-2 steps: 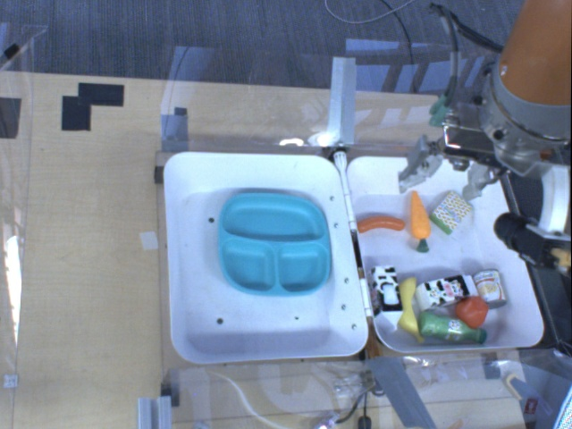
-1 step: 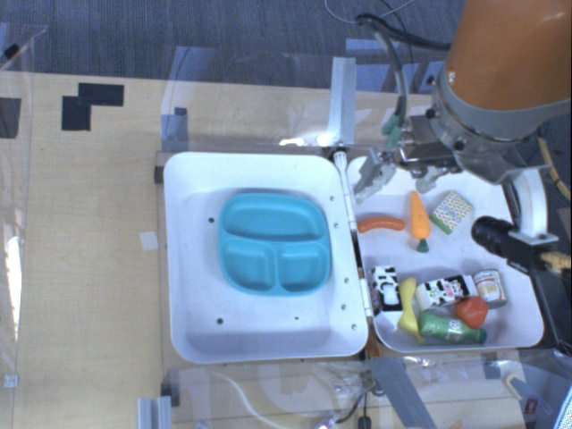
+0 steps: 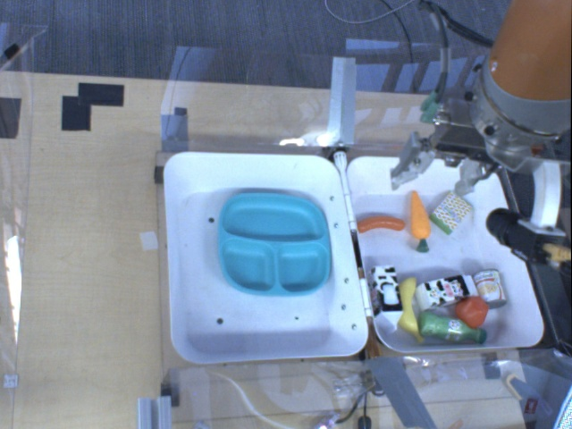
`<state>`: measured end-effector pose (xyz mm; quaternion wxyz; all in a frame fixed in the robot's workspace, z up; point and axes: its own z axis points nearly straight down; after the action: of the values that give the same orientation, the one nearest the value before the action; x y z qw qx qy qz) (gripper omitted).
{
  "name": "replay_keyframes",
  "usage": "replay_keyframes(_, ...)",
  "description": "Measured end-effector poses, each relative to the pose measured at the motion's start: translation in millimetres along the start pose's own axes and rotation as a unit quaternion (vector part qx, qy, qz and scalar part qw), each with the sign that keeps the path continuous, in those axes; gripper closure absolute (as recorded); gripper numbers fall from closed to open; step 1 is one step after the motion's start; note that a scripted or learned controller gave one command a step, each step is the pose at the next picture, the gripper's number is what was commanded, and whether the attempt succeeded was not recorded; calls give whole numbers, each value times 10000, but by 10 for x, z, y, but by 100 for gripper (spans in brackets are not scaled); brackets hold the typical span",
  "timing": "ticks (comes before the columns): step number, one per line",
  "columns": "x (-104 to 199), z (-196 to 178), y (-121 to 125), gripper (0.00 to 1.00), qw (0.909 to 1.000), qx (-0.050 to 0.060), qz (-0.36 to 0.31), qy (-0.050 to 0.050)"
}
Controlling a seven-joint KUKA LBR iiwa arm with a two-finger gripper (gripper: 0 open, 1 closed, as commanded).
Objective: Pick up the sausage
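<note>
The sausage (image 3: pixel 381 224), a slim orange-red link, lies flat in the right bin (image 3: pixel 375 175) near its left wall. A carrot (image 3: pixel 418 219) lies just to its right. My gripper (image 3: pixel 437 170) hangs above the far part of that bin, up and to the right of the sausage. Its two fingers (image 3: pixel 407 164) are spread wide with nothing between them.
A blue divided plate (image 3: pixel 274 242) sits in the left bin (image 3: pixel 192 266). In the right bin lie a small checked box (image 3: pixel 451 213), a black-and-white carton (image 3: pixel 384 290), a banana (image 3: pixel 407 307), a milk carton (image 3: pixel 445 290), a can (image 3: pixel 489 287), a tomato (image 3: pixel 472 312) and a green bottle (image 3: pixel 451 329).
</note>
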<state>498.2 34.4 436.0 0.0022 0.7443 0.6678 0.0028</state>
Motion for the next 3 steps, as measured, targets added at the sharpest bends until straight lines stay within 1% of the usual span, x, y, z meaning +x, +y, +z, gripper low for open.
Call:
replay_keyframes(1, 313, 0, -137, 0, 9907, 3, -1360, 1)
replay_keyframes(2, 244, -7, -127, 0, 9410, -10, -3383, 1)
replay_keyframes(3, 253, -132, -111, 100, 9401, -55, -3407, -7)
